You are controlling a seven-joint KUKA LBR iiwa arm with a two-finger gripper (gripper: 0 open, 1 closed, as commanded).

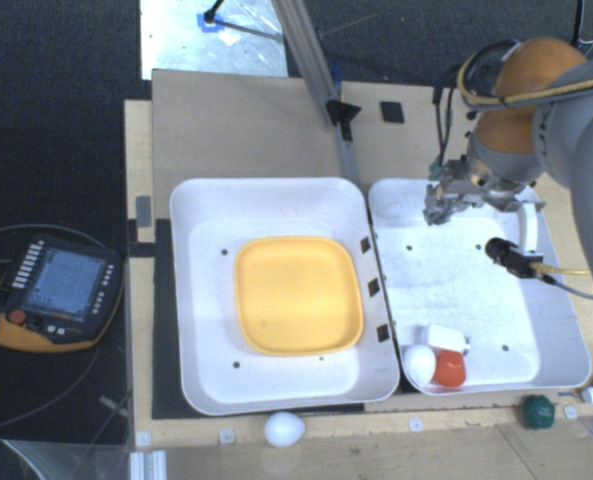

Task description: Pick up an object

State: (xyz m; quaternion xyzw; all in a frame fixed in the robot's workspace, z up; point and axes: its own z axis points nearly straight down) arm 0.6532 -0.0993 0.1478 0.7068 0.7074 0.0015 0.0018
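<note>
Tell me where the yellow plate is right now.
The yellow plate lies flat in the middle of the left bin, across the divide from the right bin that holds the small objects.

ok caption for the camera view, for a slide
Gripper over right bin; yellow plate in left bin.
</note>
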